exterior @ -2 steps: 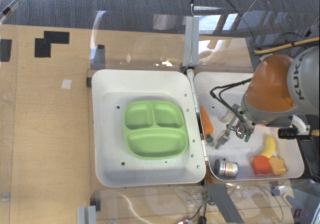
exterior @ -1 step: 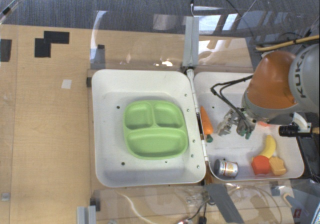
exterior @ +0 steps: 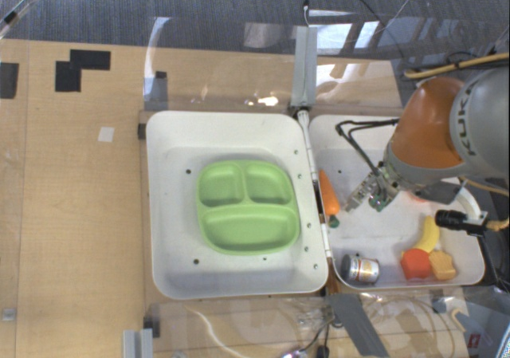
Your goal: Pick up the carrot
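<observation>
Jaws [exterior: 368, 195] hover low in the right bin [exterior: 362, 145], just right of the carrot [exterior: 327, 194]; how far they are parted cannot be told.

Nothing shows between them. The carrot lies against the bin's left wall, orange body running toward the viewer, its green tip small and hard to make out. The grey arm [exterior: 454, 137] with its orange band hides part of the bin floor. Near the front wall sit a metal can [exterior: 361, 269], a red block [exterior: 415, 264], an orange block [exterior: 443, 265] and a banana [exterior: 430, 234]. The left bin [exterior: 171, 189] holds a green divided tray [exterior: 247, 206]. The bench [exterior: 72, 213] is pale wood; dark ribbed flooring lies beyond.
</observation>
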Available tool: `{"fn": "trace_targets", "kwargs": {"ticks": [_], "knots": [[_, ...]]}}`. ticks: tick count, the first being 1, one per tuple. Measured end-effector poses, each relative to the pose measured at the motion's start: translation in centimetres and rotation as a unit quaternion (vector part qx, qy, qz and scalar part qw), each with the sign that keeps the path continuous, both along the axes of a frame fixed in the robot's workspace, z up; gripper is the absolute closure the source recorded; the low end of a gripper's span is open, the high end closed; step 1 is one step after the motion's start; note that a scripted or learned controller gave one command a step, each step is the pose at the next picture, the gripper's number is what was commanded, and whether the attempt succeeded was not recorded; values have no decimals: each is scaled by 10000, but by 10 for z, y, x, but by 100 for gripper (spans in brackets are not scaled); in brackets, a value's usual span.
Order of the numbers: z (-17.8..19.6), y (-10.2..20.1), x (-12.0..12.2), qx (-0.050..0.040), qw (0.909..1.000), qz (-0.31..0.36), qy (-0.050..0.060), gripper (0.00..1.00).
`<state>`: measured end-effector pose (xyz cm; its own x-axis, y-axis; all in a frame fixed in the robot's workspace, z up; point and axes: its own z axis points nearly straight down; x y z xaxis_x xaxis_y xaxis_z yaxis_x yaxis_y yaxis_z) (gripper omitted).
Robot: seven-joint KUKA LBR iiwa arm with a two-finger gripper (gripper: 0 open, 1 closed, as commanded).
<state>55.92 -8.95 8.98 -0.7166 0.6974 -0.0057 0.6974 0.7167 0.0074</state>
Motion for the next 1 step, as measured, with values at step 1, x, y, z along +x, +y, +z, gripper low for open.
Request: {"fn": "trace_targets", "kwargs": {"ticks": [1], "knots": [[0,-2,2,-20,10000,-12,-42,0]]}}
